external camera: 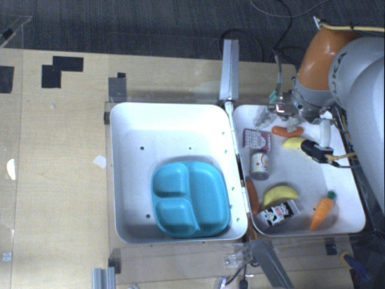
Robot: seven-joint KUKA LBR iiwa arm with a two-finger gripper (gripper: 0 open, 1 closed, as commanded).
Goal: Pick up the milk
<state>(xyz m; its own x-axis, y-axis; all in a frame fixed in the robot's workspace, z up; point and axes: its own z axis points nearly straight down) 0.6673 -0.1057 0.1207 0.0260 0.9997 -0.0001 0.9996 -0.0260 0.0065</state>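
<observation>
Milk sat at the near edge of the right bin, arm way up at the far end.

Nearest the camera, the milk (280,213), a black-and-white cow-print carton, lay on its side against the front wall of the right bin (356,221), with a carrot (322,213) just to its right and a banana (281,193) touching it from behind. A sausage (251,195) ran along the left wall. Further back stood a small can (260,165), then a purple packet (256,139). The left bin (126,161) held a blue divided tray (190,198). At the far end, the gripper (280,108) hovered by a second sausage (287,131), well apart from the milk; honestly couldn't tell how its jaws stood.
</observation>
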